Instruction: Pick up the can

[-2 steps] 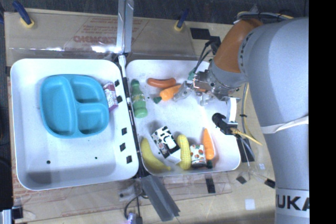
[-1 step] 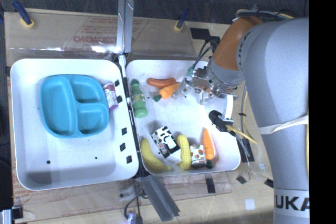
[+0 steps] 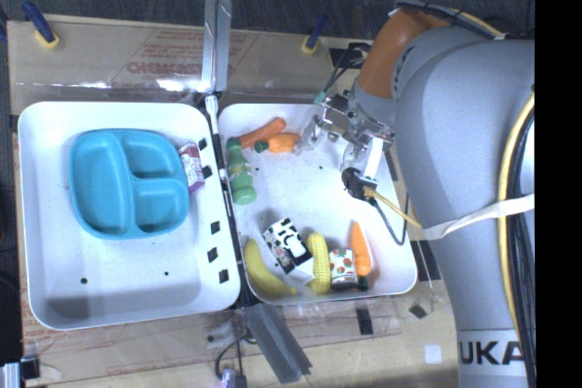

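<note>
Camera view shows the can [image 3: 342,269] in the right bin [image 3: 396,275], at its near edge, between the corn cob [image 3: 319,262] and a carrot [image 3: 361,250]. It looks small, stiff and smooth, probably light, so it may slip; I would grip it across the round sides. The gripper [image 3: 320,124] hangs at the far edge, well apart; whether its jaws are apart I cannot tell.
</note>
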`<move>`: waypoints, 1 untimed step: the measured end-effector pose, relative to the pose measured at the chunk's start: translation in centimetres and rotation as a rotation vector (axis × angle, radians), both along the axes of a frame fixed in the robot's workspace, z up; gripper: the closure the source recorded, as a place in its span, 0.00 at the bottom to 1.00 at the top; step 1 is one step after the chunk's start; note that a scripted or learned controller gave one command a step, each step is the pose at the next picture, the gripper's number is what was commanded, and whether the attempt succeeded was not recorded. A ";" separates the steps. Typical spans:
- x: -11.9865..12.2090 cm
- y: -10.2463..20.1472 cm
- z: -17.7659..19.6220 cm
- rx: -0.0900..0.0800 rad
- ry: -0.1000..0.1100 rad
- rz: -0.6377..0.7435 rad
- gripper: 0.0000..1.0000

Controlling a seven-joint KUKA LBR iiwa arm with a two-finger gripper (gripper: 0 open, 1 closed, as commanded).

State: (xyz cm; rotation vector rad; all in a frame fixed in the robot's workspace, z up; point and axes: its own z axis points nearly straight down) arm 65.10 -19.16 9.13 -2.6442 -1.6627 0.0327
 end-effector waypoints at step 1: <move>-0.7 -0.7 0.0 -0.002 -0.018 -0.023 0.00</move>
